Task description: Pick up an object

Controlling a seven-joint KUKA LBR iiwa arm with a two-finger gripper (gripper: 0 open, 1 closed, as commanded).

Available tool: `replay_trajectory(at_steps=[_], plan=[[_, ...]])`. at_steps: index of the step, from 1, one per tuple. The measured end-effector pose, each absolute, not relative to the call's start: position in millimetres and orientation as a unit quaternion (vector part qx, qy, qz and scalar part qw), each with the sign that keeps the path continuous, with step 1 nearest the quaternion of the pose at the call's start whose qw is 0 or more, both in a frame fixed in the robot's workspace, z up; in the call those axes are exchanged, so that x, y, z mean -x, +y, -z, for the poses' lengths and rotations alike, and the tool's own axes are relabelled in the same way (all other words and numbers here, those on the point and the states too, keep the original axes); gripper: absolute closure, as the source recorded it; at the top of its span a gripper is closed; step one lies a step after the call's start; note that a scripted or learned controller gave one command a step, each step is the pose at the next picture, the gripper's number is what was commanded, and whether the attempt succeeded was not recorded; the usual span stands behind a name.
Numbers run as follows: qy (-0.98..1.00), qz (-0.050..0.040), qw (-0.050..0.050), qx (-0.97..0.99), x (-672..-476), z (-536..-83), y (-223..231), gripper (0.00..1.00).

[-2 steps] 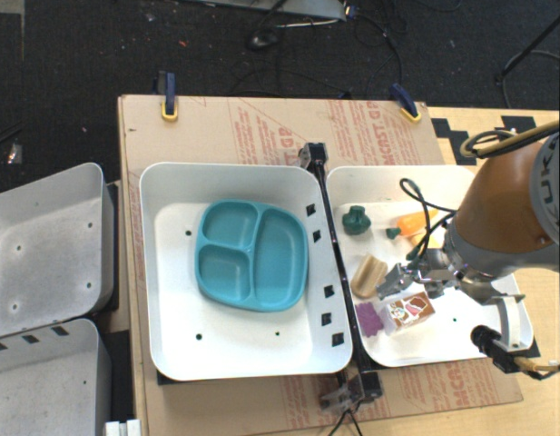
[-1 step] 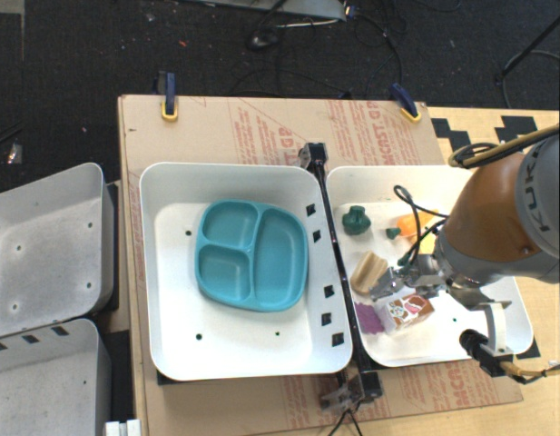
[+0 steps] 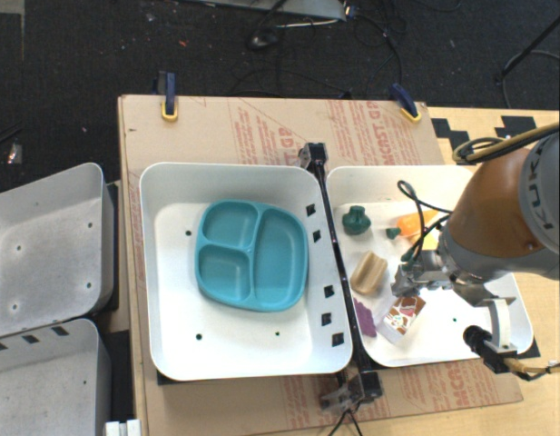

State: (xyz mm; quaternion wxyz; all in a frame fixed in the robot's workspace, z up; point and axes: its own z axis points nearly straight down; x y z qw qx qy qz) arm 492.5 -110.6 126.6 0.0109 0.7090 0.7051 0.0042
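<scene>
Directly below the end effector (image 3: pixel 413 280), grip state unclear, a small packet (image 3: pixel 403 317).

Gripper (image 3: pixel 412 280) seemingly over packet (image 3: pixel 403 316)

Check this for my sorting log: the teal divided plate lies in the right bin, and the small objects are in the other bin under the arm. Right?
Not quite. The camera view shows the teal divided plate in the left bin; the small objects lie in the right bin, under the arm.

A tray (image 3: pixel 252 254) was set in the left bin (image 3: pixel 162 271); a packet (image 3: pixel 403 316) and block (image 3: pixel 369 273) were placed in the right bin (image 3: pixel 520 325).
</scene>
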Motion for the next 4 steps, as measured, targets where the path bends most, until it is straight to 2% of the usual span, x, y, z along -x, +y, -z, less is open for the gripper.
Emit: replay_trajectory(at_steps=[1, 2, 3, 4], plan=[[0.708, -0.0015, 0.002, -0.706, -493.4, -189.7, -108.9, 1.0], [0.708, -0.001, 0.002, -0.706, -494.6, -234.7, -108.9, 1.0], [0.707, 0.0006, 0.0, -0.707, -494.9, -224.2, -108.7, 1.0], [0.71, -0.0006, 0.0, -0.704, -519.7, -214.8, -62.8, 1.0]])
